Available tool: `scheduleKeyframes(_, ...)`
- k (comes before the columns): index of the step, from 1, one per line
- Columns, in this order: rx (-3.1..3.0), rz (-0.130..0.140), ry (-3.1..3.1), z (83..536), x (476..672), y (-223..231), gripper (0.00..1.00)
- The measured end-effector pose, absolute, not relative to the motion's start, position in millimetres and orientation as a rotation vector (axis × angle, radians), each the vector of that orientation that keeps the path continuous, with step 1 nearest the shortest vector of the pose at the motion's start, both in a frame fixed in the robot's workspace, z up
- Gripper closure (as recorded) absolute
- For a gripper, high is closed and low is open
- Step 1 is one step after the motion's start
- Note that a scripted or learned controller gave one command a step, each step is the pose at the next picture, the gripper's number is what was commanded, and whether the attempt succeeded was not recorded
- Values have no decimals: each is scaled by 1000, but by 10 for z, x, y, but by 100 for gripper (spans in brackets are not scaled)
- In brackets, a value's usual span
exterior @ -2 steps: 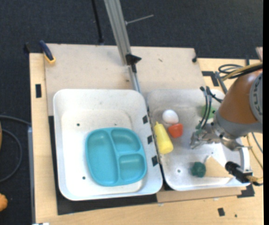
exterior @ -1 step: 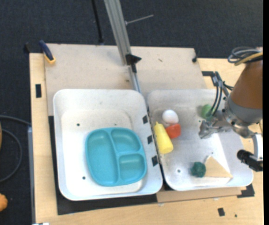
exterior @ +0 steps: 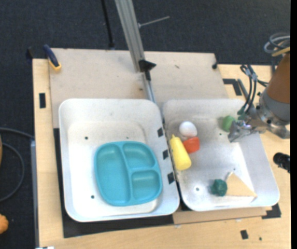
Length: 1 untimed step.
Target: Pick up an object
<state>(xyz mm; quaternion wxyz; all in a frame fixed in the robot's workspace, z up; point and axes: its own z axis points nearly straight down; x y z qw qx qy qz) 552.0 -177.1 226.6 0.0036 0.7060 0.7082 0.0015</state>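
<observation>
Green object sits at the upper right of the right bin, just left of my tool; can't tell whether the tool is clenched or released. Yellow bottle, white ball, orange piece lie mid-frame; teal tray in left bin.

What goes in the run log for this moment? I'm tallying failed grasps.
arm: over right bin | gripper: beside green object, nothing seen held | left bin: blue tray | status: pick pending

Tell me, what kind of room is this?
Probably a robot lab: a grey robot arm with an orange band reaches over two shallow white bins of toys on a wooden bench, beside a metal camera pole.
</observation>
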Motion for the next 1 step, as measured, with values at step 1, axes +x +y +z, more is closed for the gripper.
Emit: scheduleKeyframes(1, 2212, 4, 2221, 2740, 5535, -1787, 100)
